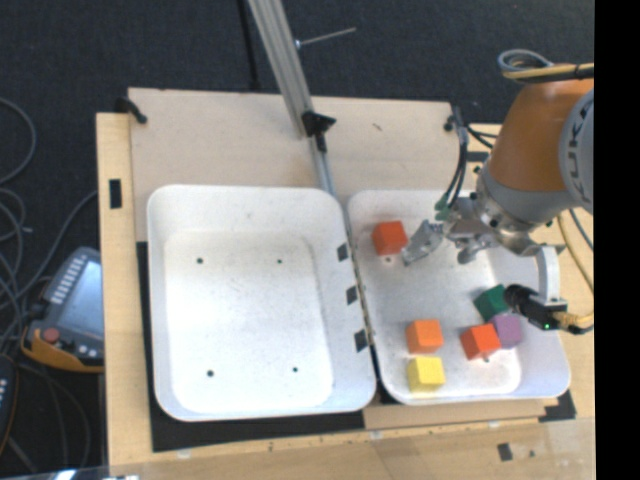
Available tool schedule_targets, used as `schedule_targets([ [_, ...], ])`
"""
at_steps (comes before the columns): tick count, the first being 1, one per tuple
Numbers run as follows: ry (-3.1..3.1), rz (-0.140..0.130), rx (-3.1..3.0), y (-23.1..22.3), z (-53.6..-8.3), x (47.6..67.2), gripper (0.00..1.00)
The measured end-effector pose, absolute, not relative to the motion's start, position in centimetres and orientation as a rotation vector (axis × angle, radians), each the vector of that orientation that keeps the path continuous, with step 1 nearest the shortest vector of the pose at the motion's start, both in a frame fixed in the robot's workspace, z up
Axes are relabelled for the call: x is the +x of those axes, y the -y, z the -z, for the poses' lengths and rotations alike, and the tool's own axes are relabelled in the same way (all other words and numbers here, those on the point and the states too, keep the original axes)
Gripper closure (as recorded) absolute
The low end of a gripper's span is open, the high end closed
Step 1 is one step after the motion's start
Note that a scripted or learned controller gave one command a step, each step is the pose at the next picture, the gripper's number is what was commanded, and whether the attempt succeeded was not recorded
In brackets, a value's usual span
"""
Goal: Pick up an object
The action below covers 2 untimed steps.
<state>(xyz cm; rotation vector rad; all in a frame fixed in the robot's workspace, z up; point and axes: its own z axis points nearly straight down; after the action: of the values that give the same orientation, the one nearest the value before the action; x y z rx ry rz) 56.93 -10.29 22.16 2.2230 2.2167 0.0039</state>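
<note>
A pale wooden bench (230,138) sits on dark carpet, bearing two white bins. The left bin (250,303) has a speckled floor. In the right bin (540,368), blocks cluster toward the near wall, with bare floor in the middle. The gripper (445,243) hangs with fingers spread, grasping nothing, just right of the red-orange cube (390,238). The cube lies near the bin's left wall and has no long axis.

Six small blocks lie in the right bin (372,268). An orange-red block (389,237) sits upper left (alone); the orange block (424,335), yellow block (426,371), red block (480,341), purple block (508,329) and green block (490,300) cluster lower right.
</note>
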Motion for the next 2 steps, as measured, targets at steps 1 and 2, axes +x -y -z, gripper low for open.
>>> schedule_targets([
  [1, -2.225, 0.008, 2.227, 8.5, -13.6, 53.0, 0.00],
  [2, -2.208, -0.007, 2.216, 9.8, -9.9, 48.6, 0.00],
])
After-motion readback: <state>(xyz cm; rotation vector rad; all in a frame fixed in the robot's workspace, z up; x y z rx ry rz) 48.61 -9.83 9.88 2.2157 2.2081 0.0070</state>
